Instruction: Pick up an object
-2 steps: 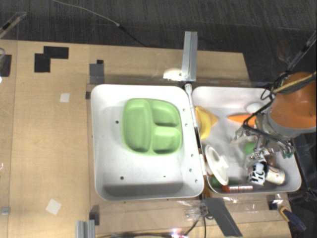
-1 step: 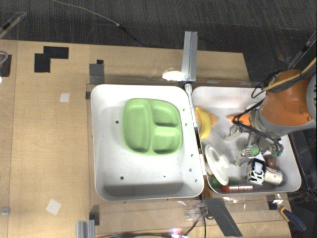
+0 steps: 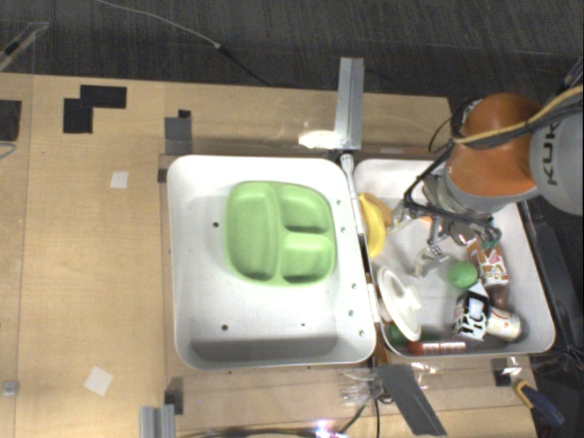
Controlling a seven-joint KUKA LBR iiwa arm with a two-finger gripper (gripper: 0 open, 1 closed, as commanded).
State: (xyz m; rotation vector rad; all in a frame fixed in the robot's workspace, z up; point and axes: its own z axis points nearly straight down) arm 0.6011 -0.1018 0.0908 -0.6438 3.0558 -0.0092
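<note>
Wooden bench under two shallow white bins [image 3: 182,272], and I'm watching the right one: black-and-white cup [image 3: 472,318] nearest, green ball [image 3: 461,274] beyond, yellow banana [image 3: 372,219] far left. I'd drop squarely over the ball. Gripper [image 3: 436,249] hangs above it, arm [image 3: 493,153] bent in from right; claw state I can't tell.
</note>
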